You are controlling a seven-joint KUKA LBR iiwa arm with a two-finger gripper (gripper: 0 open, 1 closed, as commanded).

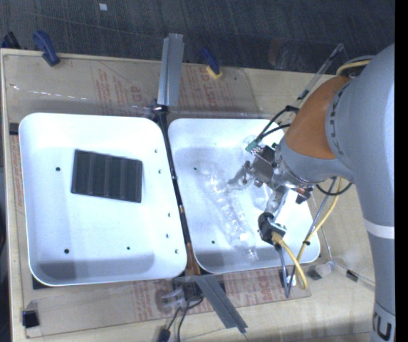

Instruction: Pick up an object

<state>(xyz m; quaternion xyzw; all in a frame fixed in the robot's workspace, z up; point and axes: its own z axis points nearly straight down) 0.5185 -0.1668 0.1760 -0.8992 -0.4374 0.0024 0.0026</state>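
One tool (250, 173) hovers above clear plastic packaging (232, 212) in right bin (189, 191).

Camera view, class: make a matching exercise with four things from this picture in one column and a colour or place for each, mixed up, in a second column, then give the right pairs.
Column one
1. dark ribbed slab
2. clear plastic object
3. band above the arm's wrist
4. clamps on the bench's far edge

Column two
A. orange
B. blue
C. in the left bin
D. in the right bin

Pairs: 1-C, 2-D, 3-A, 4-B
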